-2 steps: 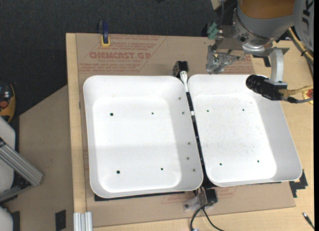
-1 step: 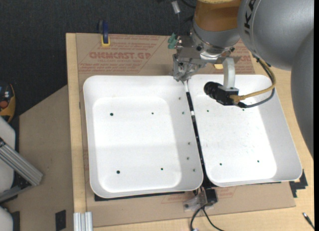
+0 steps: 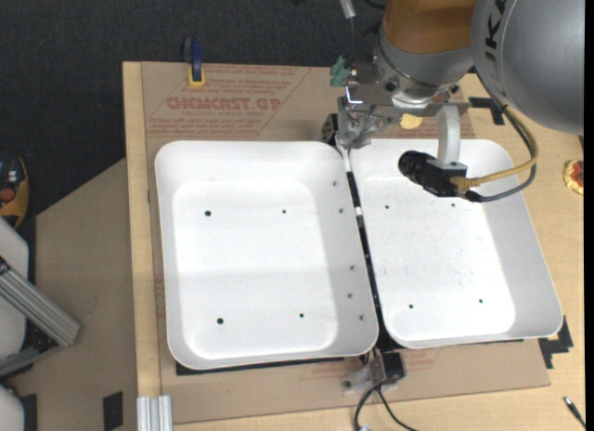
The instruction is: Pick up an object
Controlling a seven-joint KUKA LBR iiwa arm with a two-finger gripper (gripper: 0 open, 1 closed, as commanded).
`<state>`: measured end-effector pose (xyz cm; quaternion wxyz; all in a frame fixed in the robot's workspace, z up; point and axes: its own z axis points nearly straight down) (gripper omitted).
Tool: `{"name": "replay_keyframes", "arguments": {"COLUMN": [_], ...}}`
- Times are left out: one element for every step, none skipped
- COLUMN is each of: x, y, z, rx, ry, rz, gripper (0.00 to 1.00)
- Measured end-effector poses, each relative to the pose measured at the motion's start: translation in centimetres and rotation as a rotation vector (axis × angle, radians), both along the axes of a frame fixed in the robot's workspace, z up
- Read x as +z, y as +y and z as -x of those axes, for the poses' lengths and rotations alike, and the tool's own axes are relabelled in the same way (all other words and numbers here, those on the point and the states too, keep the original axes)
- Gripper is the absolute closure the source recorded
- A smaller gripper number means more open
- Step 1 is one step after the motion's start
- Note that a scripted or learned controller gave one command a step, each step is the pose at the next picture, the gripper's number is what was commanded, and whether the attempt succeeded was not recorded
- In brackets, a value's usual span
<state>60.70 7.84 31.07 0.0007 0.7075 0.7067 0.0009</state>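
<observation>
In the camera view, the pincer (image 3: 348, 134) hangs at the far end of the seam between the left bin (image 3: 176, 262) and the right bin (image 3: 520, 262), low over their touching rims; whether it is wide or narrow I cannot tell. No loose object is visible in either bin, so probably nothing is held. The table (image 3: 232, 95) carries both bins side by side, presumably for transfers.
</observation>
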Motion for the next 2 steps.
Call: {"name": "replay_keyframes", "arguments": {"x": [2.1, -4.6], "y": [-0.1, 4.2], "z": [3.5, -0.4], "rx": [0.001, 0.004], "ry": [0.004, 0.005], "rz": [-0.001, 0.0], "gripper": [1.0, 1.0]}}
